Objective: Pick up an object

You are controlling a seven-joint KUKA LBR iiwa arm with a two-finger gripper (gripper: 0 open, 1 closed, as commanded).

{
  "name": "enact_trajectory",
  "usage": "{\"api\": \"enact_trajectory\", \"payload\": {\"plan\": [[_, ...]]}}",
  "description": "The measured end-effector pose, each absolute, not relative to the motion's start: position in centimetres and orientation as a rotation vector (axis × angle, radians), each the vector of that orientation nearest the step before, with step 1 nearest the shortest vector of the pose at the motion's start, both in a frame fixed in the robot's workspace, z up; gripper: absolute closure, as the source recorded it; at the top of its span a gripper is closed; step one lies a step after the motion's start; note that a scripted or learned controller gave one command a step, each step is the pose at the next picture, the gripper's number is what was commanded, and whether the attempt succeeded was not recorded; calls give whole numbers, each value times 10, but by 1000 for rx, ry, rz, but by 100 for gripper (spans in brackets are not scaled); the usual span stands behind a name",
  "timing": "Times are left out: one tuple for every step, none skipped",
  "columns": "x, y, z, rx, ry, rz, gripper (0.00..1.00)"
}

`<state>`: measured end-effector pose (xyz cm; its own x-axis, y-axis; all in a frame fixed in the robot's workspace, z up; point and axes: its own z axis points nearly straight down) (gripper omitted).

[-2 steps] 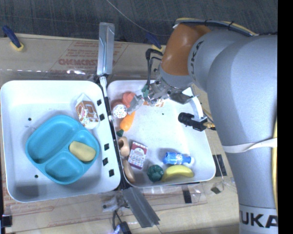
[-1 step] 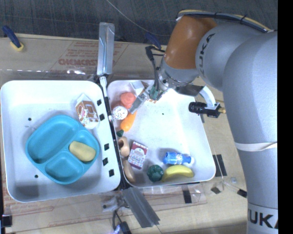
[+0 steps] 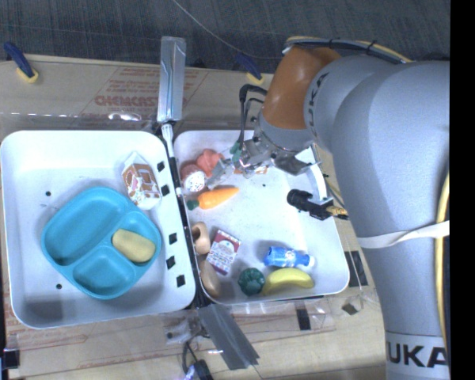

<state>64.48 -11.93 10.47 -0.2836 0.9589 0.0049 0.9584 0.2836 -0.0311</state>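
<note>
Gripper (image 3: 239, 163) sits low over the upper-left part of the right bin (image 3: 332, 244), arm coming in from the right. Fingers hard to read under the wrist clutter – can't tell if wide or narrow, and nothing visibly between them. Nearest thing is prob the carrot (image 3: 217, 198), just below & a bit left of the fingertips, long axis running left-right w/ a slight tilt, green end toward the divider. Reddish pieces (image 3: 207, 161) lie just left. A grab likely needs a short drop – closing across the carrot's width
</note>
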Motion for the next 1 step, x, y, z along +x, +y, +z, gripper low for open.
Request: {"api": "enact_trajectory", "payload": {"plan": [[610,-102,88,-1544,-2727,4,0]]}}
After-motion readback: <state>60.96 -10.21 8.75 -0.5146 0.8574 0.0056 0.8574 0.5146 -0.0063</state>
